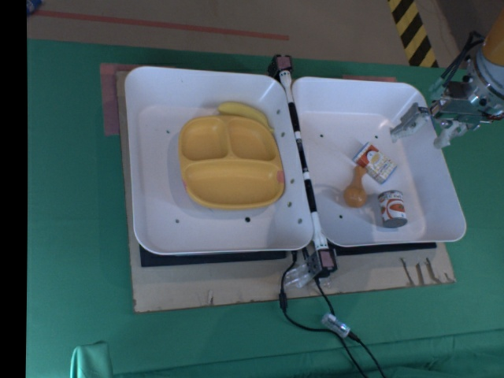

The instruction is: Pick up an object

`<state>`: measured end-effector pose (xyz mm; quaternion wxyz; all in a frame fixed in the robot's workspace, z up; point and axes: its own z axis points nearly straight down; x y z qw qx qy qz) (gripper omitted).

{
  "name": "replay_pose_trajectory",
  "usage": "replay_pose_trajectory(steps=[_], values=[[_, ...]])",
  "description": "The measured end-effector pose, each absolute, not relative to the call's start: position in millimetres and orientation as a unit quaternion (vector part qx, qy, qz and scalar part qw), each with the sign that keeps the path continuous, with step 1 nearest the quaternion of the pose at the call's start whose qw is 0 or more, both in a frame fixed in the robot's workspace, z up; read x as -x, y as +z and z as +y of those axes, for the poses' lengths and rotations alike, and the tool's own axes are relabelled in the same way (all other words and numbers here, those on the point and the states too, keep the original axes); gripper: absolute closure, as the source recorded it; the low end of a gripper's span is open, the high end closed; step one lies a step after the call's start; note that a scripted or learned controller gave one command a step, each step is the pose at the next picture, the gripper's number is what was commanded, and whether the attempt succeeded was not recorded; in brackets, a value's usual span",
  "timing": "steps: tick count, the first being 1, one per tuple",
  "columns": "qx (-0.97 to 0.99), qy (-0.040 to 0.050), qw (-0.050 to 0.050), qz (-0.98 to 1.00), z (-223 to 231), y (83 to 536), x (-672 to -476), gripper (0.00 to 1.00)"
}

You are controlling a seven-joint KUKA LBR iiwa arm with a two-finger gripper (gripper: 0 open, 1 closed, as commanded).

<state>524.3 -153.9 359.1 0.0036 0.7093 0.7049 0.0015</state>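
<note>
one tray (230, 164), one banana (244, 112), two cans (391, 209)

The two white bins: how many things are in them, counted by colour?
Yellow: 2, the divided tray and the banana in the left bin.
Orange: 1, the pear-shaped toy in the right bin.
Red and white: 2, the small box and the can, also in the right bin.
Total: 5
</note>
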Motion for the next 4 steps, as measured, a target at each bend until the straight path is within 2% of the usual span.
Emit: replay_pose_trajectory(steps=[1, 2, 3, 4], values=[[-0.709, 0.0008, 0.003, 0.705, -131, 219, -533.4, 0.00], [-0.711, 0.0039, 0.009, 0.703, -133, 233, -535.6, 1.00], [-0.710, 0.0042, 0.012, 0.704, -163, 206, -581.1, 1.00], [-0.709, 0.0127, 0.025, 0.704, -162, 202, -571.9, 1.00]])
